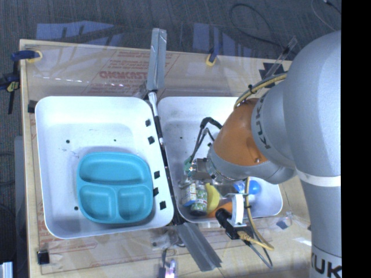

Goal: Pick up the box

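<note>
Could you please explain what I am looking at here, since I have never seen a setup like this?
This is one camera fixed above a bench, looking down at a slant. The big grey machine with an orange band is a robot arm reaching in from the right. Two shallow white bins sit side by side. The left bin holds a blue divided tray. The arm hangs over the right bin, above a clutter of small items. Its gripper is hidden, so I cannot tell whether anything is held.

Smooth matt turquoise plastic tray [113, 187]
</note>
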`<state>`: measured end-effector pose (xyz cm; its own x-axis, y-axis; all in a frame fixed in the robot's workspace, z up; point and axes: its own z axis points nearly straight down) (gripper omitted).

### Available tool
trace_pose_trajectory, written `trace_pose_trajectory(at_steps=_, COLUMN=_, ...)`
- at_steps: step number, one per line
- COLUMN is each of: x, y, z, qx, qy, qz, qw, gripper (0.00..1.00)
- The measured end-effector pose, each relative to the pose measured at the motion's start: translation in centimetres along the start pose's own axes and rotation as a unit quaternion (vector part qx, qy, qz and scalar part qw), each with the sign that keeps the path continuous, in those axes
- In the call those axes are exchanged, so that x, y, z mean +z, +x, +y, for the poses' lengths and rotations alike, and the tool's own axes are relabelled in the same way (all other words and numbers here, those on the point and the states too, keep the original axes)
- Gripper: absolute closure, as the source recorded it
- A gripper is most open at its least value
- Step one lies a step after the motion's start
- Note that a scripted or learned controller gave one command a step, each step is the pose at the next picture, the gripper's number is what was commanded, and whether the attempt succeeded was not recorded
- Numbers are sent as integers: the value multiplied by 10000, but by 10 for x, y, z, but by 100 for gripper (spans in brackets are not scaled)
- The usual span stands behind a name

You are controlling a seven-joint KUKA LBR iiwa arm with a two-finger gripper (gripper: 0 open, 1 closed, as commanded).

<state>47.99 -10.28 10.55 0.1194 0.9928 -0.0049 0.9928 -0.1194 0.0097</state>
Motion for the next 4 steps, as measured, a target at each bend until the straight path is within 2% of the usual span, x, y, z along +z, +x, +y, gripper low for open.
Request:
trace_pose_trajectory(at_steps=1, x=-1, y=-4, z=0, qx=24, qy=-11, qz=-30, qw=10000, gripper=0)
trace_pose_trajectory(at_steps=2, x=16, y=-17, z=70, qx=334, qy=73, qz=27, qw=9994, gripper=0)
trace_pose_trajectory(at_steps=3, x=6, y=-15, z=69, qx=296, qy=99, qz=33, qw=9995, gripper=100)
trace_pose_trajectory(at_steps=4, x=-86, y=67, z=5, qx=1074, qy=74, qz=22, qw=9942, gripper=100)
